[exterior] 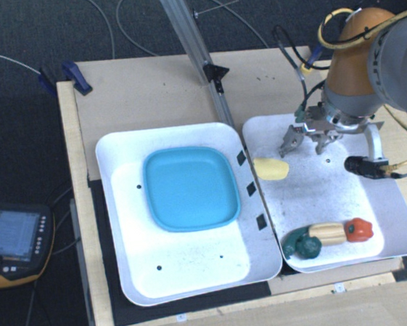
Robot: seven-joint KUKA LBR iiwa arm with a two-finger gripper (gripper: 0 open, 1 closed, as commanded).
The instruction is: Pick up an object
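My gripper [306,144] hangs over the back of the right bin [382,196], open, with nothing between its fingers. A pale yellow lump [271,168] lies just left of and below it, against the bin's left wall and apart from the fingers. Along the bin's front edge lie a dark green piece [302,245], a tan cylinder [328,233] and a red piece [358,229], side by side and touching.
The left bin [127,226] holds a blue square plate [192,188]. A metal pole [190,28] slants up from between the bins. Cables run behind the bench, and a teach pendant [11,239] lies at the far left.
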